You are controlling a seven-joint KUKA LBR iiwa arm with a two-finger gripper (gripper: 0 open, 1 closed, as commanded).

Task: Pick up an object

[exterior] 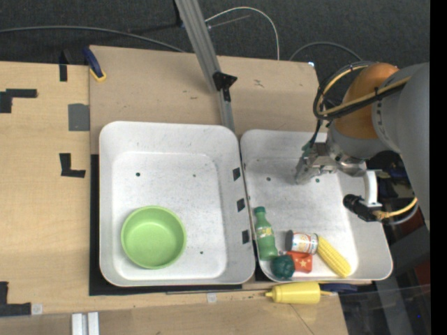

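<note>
Pincer (304, 175) low over bare floor of right bin (279, 152), upper part; fingers close together, narrow, nothing between them. Objects for picking lie well apart from it, along near edge of same bin: green bottle (263, 232), small can (304, 243) beside it, yellow corn (333, 255), dark green round thing (283, 266), red piece (301, 260). Left bin (167, 138) holds green bowl (153, 236). Yellow mustard bottle (296, 293) on desk (42, 187), outside bins.

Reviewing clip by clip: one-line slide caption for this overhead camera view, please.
KUKA arm's gripper hovers over the right bin, apart from the green bottle, can and corn; green bowl in left bin.
</note>
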